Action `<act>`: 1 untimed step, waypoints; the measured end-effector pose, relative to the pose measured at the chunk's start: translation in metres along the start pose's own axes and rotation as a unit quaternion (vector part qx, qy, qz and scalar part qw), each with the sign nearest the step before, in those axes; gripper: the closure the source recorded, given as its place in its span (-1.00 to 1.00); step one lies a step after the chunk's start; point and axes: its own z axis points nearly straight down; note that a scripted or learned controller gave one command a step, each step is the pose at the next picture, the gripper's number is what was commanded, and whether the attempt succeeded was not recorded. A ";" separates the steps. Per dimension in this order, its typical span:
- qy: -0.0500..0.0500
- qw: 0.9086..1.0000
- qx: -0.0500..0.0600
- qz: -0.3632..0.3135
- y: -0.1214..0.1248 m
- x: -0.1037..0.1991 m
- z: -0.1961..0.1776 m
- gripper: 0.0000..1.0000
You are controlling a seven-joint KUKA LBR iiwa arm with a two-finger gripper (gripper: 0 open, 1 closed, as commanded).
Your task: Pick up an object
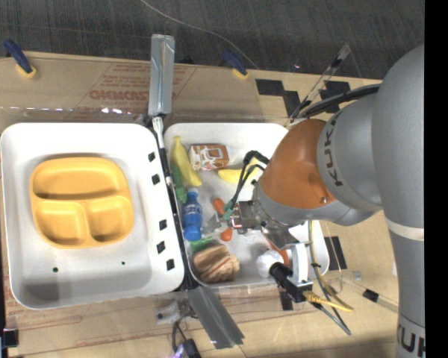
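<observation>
The right white bin [231,130] holds several small items. Along its left wall lie a yellow banana [184,163], a green piece [177,180] and a blue bottle [192,216]. A brown-and-white carton [209,156] is at the back, with a yellow piece [229,175] beside it. A brown bun [213,263] rests at the front. My gripper [239,217] hangs low over the bin's middle, right beside small orange pieces [224,234]. The orange wrist band and grey arm hide the bin's right half.
The left white bin [15,200] carries a yellow divided tray [81,198]. A metal bar [161,77] stands where the bins meet at the back. A white-and-orange item [271,264] lies by the right bin's front right, with loose tools [325,302] on the bench beyond.
</observation>
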 end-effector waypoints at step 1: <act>0.000 0.981 0.000 -0.195 0.029 0.020 -0.072 -1.00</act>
